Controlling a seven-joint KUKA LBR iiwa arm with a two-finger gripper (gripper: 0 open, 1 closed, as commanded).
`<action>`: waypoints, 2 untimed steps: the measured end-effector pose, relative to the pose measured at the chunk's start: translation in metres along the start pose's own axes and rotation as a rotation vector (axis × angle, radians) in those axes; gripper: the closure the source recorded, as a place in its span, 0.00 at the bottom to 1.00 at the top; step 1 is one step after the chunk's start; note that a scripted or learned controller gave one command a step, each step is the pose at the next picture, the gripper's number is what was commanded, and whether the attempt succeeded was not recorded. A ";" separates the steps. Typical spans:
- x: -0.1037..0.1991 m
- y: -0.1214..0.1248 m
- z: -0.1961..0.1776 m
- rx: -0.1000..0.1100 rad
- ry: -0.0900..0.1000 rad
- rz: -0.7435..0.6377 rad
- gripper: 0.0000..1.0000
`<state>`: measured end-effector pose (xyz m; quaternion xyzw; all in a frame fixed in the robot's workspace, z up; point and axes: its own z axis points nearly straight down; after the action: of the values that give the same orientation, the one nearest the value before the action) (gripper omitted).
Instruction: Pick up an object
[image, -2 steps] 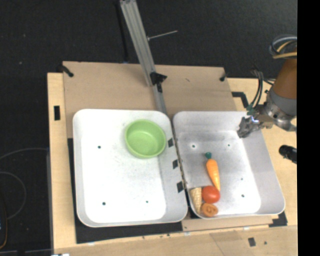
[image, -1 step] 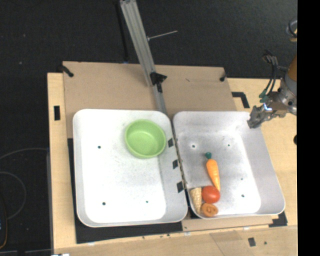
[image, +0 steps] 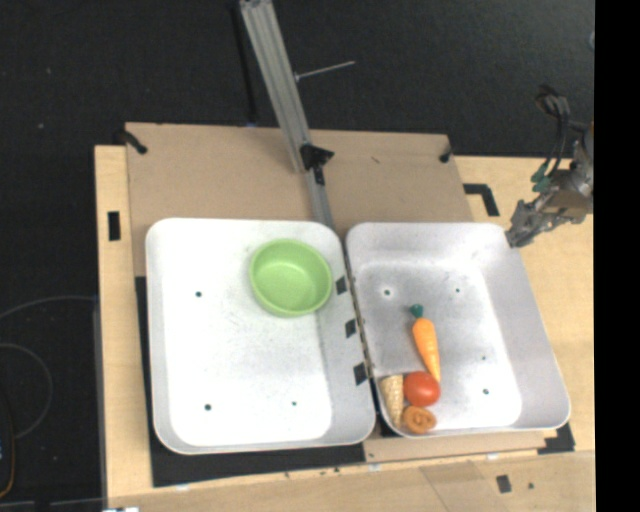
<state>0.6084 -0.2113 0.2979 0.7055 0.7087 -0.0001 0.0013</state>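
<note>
On the desk (image: 200, 170) you had two white bins standing side by side. The left bin (image: 200, 400) carried a green bowl (image: 291, 279), which sat upright near the far edge of this bin, toward its far right corner. A grey metal pole (image: 285, 90) ran at a slant from the far side of the desk down to the place where the two bins met.

The right bin (image: 470, 260) carried the small things. A toy carrot (image: 426, 343) with a green top lay about in the middle of this bin, a little toward the near edge, with its top pointing to the far side. Just beside its tip, a red tomato (image: 422, 388) rested. Left of the tomato, against the near left corner, there was a pale waffle-like piece (image: 392, 394), and in front of the tomato an orange piece (image: 419, 419) lay at the near edge; what exactly these two were, you could not tell.

The tool (image: 525, 228) hung above the far right corner of the right bin, well apart from the carrot and the tomato. It carried nothing, but if it was released or clenched I cannot tell.
</note>
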 end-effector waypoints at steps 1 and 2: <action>0.040 -0.007 0.008 0.001 0.001 0.000 1.00; 0.091 -0.027 0.006 0.001 0.002 -0.001 1.00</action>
<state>0.5814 -0.1209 0.2914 0.7051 0.7091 0.0004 0.0002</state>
